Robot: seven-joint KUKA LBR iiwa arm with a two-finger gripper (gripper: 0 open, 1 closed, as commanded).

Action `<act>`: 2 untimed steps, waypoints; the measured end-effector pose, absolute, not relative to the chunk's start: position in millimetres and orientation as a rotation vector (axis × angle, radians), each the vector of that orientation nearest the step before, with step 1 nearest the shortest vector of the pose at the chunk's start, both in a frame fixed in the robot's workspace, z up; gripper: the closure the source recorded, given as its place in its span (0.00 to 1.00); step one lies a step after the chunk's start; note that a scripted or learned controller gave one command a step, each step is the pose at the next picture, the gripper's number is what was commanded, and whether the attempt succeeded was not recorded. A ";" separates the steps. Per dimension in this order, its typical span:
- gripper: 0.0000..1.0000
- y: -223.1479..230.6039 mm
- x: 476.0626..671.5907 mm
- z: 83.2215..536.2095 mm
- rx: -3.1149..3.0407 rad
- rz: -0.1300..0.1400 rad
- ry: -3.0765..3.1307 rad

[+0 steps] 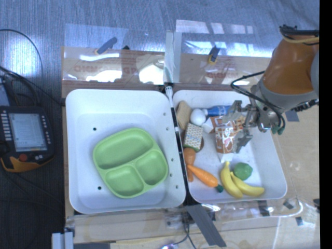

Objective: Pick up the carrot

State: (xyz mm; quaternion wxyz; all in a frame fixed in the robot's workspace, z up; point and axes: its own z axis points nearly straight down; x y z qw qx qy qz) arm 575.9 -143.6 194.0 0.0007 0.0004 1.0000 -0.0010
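left bin (pixel 78 139): green divided plate (pixel 130 162). right bin (pixel 277 183), from its left wall: checkered packet (pixel 193 135), carrot (pixel 203 176) lying slantwise near the front, a second orange piece (pixel 189 163) touching it, banana (pixel 236 183), green lime (pixel 242 170). gripper (pixel 244 126): above a red-and-white carton (pixel 225 135), well apart from the carrot; finger state cannot be told. risk: crowded neighbours, so a descent may catch the packet or banana. labels: print too small to read.
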 end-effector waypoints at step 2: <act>0.00 -96.7 490.9 90.9 0.131 -0.007 3.125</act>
